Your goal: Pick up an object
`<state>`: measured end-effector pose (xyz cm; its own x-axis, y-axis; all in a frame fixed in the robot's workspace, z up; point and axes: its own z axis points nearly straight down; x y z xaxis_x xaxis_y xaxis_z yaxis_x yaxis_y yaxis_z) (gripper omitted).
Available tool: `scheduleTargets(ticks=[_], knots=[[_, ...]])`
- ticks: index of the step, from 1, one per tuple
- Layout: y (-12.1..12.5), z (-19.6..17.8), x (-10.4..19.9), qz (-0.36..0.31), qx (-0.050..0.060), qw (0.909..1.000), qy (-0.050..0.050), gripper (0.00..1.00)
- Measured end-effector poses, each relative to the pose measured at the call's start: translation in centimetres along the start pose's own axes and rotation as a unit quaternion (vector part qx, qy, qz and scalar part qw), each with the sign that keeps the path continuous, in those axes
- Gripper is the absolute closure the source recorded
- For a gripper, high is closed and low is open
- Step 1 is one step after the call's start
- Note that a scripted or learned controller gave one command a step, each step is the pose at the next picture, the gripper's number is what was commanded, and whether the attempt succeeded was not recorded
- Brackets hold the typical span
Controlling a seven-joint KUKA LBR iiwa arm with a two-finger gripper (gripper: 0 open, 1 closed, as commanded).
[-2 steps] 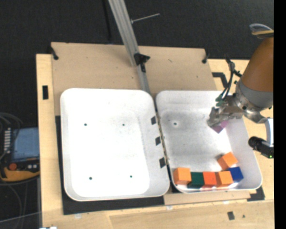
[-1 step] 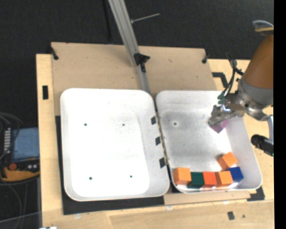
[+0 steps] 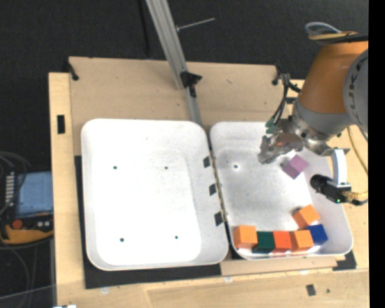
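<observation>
Camera view, fingers [image 3: 269, 151] beside purple block [image 3: 294, 166]

The bench [image 3: 128, 88] is pale wood and carries two white bins: the left bin [image 3: 147, 191] and, touching its right side, the right bin [image 3: 244, 140].

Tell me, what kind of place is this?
Probably a robotics lab test bench: a robot arm reaches over two white bins, coloured blocks lie in the right one, and loose cables trail nearby.
</observation>
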<state>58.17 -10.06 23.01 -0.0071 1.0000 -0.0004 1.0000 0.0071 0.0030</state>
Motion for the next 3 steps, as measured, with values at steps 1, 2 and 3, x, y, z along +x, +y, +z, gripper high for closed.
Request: scheduleTargets(ticks=[1,2,3], knots=[[0.7,0.9,5.2,0.0,0.002,1.0,0.0,1.0],[1.5,-0.5,10.7,-0.001,0.0,1.0,0.001,1.0],[1.3,-0.3,16.0,0.0,0.001,1.0,0.001,1.0]])
